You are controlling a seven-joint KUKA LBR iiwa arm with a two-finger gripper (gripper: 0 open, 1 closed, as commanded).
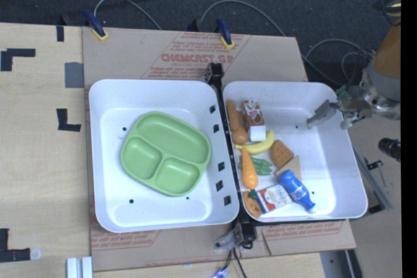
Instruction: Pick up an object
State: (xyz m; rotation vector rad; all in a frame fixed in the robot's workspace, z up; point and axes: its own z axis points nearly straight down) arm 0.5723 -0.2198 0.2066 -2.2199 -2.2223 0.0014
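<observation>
The right bin [326, 159] holds a cluster of toy foods along its left side. Among them are a long brown bun [236, 122], a small brown and white box [252, 112], a white cube [258, 133], a yellow banana [258, 146], a tan cracker [281, 154], an orange carrot [249, 170], a blue bottle [297, 191] and a red and white packet [273, 197]. My gripper [332, 118] hangs over the upper right part of this bin, well to the right of the foods. Its fingers are open with nothing between them.
The left bin [107, 107] holds a green divided plate [166, 153]. Black clips [215, 71] join the two bins along the middle. The bins rest on cardboard [189, 55] held by blue clamps, with cables running behind.
</observation>
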